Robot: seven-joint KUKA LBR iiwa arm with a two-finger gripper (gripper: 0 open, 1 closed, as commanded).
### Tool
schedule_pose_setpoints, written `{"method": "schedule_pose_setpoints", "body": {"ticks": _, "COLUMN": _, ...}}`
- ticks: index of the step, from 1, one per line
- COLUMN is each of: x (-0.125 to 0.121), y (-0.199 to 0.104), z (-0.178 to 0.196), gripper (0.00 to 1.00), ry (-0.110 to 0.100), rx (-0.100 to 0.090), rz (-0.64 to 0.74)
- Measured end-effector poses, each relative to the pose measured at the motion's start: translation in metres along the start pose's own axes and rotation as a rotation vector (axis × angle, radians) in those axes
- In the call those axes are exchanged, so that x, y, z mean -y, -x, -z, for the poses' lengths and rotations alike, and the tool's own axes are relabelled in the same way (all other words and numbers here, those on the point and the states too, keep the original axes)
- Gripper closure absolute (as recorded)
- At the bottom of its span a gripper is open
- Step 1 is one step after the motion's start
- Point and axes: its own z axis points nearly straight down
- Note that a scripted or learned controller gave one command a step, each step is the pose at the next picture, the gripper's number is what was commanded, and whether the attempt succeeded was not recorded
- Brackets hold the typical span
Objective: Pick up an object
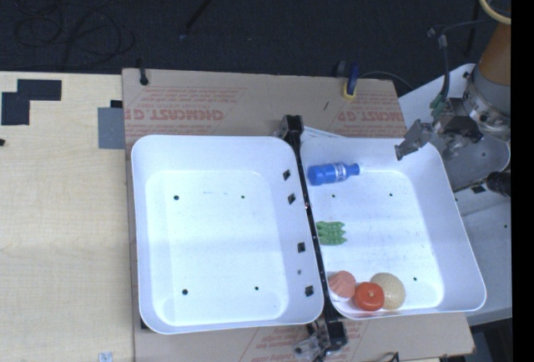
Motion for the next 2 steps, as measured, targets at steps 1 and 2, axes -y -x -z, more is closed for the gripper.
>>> {"method": "schedule_pose_setpoints", "body": {"ticks": 1, "x": 0.065, "y": 0.044, "z": -0.082, "gripper": 0.00, "ry": -0.012, "rx": -0.003, "rz": -0.006}}
{"method": "schedule_pose_setpoints", "body": {"ticks": 2, "x": 0.061, "y": 0.043, "z": -0.068, "gripper": 1.00, "ry": -0.003, "rx": -0.001, "rz": -0.002}}
